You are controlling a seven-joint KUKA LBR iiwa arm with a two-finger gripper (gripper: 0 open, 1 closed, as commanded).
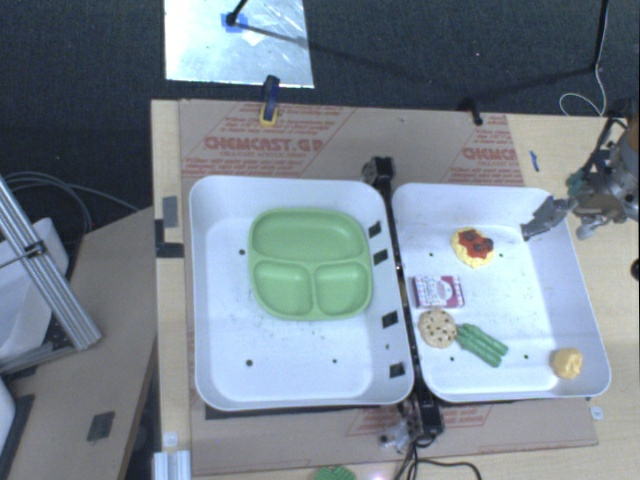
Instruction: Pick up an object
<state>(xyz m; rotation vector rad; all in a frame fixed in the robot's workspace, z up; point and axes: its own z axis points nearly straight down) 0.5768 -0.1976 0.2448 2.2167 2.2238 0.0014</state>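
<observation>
the gripper (562,218) is being held over the upper right edge of the right bin (590,313), and its fingers are being kept apart with nothing between them. the objects are lying in this bin: a yellow and red piece (474,247) near the gripper, a small pink packet (438,291), a cookie (437,328) touching a green pod (481,345), and a yellow lump (567,363). a green divided plate (309,264) is sitting in the left bin (215,358).

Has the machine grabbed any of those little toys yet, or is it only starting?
Only starting. Nothing is lifted: the yellow-and-red pizza toy, pink card, round cookie, green bean pod and yellow lump lie in the right white bin. The gripper hovers at its far edge. Descending and grasping remain.
</observation>
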